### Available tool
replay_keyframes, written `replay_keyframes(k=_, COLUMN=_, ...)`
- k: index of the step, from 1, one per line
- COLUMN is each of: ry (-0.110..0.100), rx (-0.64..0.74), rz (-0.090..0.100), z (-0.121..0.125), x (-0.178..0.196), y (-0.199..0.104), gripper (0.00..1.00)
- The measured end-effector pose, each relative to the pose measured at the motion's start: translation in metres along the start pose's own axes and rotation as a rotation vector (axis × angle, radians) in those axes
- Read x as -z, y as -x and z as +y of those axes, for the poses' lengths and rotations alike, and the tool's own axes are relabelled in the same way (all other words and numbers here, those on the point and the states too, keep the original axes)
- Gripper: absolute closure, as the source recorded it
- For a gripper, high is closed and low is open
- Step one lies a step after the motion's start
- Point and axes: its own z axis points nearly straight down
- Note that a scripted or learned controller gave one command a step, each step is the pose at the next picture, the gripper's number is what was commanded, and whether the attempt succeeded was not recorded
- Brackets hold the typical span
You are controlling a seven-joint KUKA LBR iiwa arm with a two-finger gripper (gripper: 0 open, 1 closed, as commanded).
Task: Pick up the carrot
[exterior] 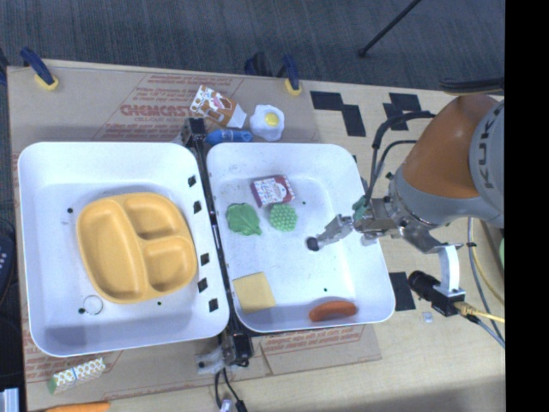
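Overhead slanted shot of a cardboard-topped bench [154, 110] w/ two shallow white bins side by side. The left bin [43, 230] held a yellow divided tray [135, 245] w/ three compartments, sitting roughly mid-bin. The right bin [343, 166] held several play-food items: a dark red packet [272, 190] near the top centre, a green leafy piece [243, 219] below and left of it, a round green bumpy piece [283, 218] just beside the leafy one, a pale yellow square slice [255, 291] at the lower left, and the carrot [333, 311], orange-red and lying flat along the bin's near wall at the lower right.

The grey arm w/ an orange band [446, 157] reached in from the right over the right bin's edge. Its gripper [319, 239] pointed left and slightly down, tip hovering mid-bin, right of the round green piece and well apart from the carrot, which lay nearer the front. Nothing sat between the fingers; whether they were open or closed couldn't be told from this angle.

Outside the bins, at the top: a small orange-and-white carton [211, 104], a blue item [227, 135], and a white-and-yellow egg-like piece [268, 121]. Blue clamps [39, 67] gripped the bench's far edge. A small patterned packet [77, 373] lay at the lower left.
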Motion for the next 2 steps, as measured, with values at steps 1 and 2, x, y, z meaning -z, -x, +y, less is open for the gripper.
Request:
replay_keyframes(k=1, ry=-0.001, rx=-0.162, rz=0.001, z=-0.016, x=-0.085, y=-0.070, gripper=0.00)
replay_keyframes(k=2, ry=-0.002, rx=-0.437, rz=0.002, z=-0.017, x=-0.121, y=-0.093, gripper=0.00)
